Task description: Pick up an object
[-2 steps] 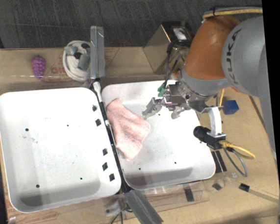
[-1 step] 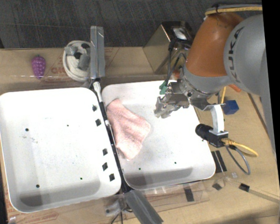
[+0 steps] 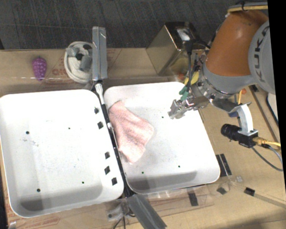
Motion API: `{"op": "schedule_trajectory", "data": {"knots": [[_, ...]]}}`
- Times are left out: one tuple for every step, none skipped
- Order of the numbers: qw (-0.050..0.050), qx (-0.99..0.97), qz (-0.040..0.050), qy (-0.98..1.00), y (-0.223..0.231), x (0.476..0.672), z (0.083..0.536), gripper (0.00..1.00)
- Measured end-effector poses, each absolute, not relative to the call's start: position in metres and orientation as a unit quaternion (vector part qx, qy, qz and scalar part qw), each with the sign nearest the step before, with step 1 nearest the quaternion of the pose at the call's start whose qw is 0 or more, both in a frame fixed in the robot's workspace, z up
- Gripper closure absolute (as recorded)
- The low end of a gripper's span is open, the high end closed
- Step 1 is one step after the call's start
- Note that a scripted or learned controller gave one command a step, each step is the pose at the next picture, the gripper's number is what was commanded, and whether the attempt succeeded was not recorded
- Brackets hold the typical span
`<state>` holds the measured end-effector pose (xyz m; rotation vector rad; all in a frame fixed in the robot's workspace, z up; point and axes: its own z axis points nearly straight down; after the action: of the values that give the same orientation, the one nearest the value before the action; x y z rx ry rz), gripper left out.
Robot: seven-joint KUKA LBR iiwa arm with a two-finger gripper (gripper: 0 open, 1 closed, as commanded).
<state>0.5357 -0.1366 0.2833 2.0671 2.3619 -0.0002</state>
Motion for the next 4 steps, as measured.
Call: {"op": "schedule_trajectory", "data": {"knots": [[0.002, 0.659, 0.0000, 0.752, -0.137, 0.536, 0.283, 0.00], [-0.003, 0.631, -0.0019, 0.776, -0.126, 0.565, 0.146, 0.00], [-0.001, 0.610, -0.0008, 0.792, -0.118, 0.610, 0.091, 0.00], [-0.001, 0.609, -0.0015, 0.793, -0.118, 0.610, 0.101, 1.00]]}}
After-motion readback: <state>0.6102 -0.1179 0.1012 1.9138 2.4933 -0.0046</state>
